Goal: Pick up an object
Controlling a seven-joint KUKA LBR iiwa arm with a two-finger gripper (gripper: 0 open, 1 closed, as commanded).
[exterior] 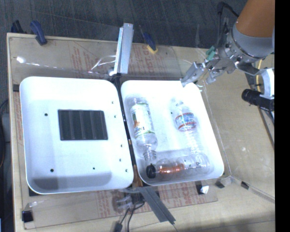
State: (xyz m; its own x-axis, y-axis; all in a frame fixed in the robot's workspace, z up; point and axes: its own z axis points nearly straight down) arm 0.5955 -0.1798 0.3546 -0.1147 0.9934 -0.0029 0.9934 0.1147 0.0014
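Three clear plastic bottles lie in the right bin. One with a green and white label lies lengthwise at the bin's left side. A second with a red and blue label lies to its right. A third with amber contents and a black cap lies crosswise along the near wall. My gripper hangs over the bin's far right corner, well apart from all the bottles. Its fingers are open with nothing between them.
The left bin has a dark ribbed rectangle in its floor. A metal post stands behind the gap between the bins. Clamps grip the bench's far edge. A black fixture sits at the right.
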